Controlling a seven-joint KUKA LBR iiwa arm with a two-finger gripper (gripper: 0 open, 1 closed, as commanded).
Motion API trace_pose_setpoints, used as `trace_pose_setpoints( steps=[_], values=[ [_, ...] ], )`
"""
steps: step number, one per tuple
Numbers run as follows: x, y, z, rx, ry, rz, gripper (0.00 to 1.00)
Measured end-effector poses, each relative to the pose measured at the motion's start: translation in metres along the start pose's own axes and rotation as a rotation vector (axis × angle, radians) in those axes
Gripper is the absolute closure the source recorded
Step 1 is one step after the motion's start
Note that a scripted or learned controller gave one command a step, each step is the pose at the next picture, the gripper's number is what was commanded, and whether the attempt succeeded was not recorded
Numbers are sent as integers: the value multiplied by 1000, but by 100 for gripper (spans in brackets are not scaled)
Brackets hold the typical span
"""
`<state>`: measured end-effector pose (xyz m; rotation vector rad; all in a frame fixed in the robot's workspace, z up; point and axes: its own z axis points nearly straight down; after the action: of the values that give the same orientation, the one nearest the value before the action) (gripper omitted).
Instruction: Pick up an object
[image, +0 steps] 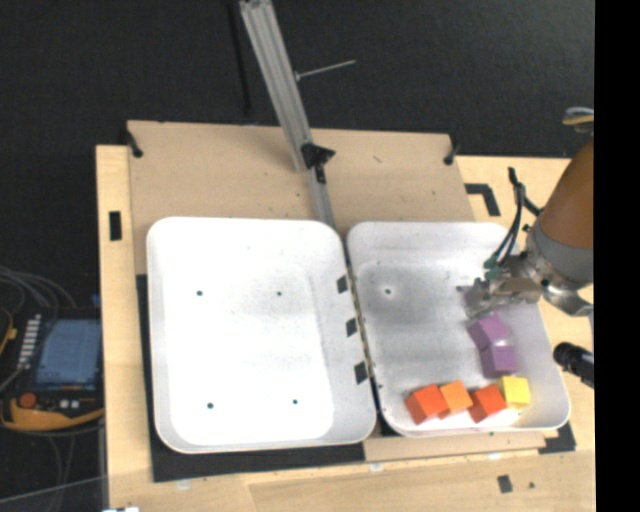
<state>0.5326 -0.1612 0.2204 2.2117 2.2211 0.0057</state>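
Note:
My gripper (489, 297) hangs over the right side of the right bin (420, 270), reaching in from the right edge of the view. Just below it in the view lies a purple block (490, 329), and a second purple block (502, 357) sits against that one's near side. Whether the gripper touches the upper purple block is unclear. Along the bin's front wall sit an orange-red block (428, 402), an orange block (457, 395), a red block (488, 402) and a yellow block (516, 390), packed closely together.
The left bin (245, 330) lies beside the right one, joined by black clips (352, 326). A slanted metal rail (285, 95) rises from the back of the bench. A blue-screened device (62, 355) sits off the bench at the left.

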Motion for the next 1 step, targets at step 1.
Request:
trace_pose_setpoints(
  steps=[1],
  values=[
    [50,9,-13,3,3,-3,100]
  ],
)
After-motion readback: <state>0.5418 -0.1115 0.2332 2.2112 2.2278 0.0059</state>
